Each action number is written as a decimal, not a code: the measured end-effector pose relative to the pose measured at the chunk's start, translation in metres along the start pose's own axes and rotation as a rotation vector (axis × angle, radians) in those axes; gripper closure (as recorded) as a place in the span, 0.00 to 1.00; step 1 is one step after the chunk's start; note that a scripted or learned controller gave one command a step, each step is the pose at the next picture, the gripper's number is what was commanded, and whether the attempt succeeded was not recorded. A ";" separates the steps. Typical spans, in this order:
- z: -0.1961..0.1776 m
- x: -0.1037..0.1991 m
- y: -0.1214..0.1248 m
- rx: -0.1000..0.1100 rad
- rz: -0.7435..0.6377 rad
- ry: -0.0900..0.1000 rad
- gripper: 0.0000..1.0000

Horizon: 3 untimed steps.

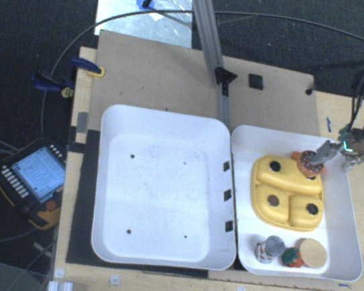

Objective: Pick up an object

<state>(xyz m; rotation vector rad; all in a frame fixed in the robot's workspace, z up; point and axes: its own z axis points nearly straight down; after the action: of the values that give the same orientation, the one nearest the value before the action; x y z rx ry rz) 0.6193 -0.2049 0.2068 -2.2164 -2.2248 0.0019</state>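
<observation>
In the right bin [352, 231] lies a large yellow lobed object [288, 194] with three dark spots. At its far edge sits a small reddish-brown piece [309, 167]. The gripper [318, 157] reaches in from the right and its tip is right at that piece; whether it holds the piece is hidden. Along the bin's near edge lie a small silver-grey object [268, 246], a red and green object [291, 258] and a tan round disc [313, 252].
The left bin [105, 184] stands beside the right one, joined by dark clips [227, 194]. A metal pole [209, 33] rises behind the bins. A handheld pendant [31, 176] and cables lie on the floor at the left.
</observation>
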 end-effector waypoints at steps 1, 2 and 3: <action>-0.002 0.000 0.001 -0.004 -0.001 -0.001 0.00; 0.057 0.004 0.008 0.000 -0.004 0.000 0.00; 0.076 0.005 0.009 -0.015 -0.002 -0.005 0.00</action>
<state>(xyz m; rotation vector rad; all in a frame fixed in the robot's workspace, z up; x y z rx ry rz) 0.6280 -0.2003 0.1306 -2.2238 -2.2372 -0.0101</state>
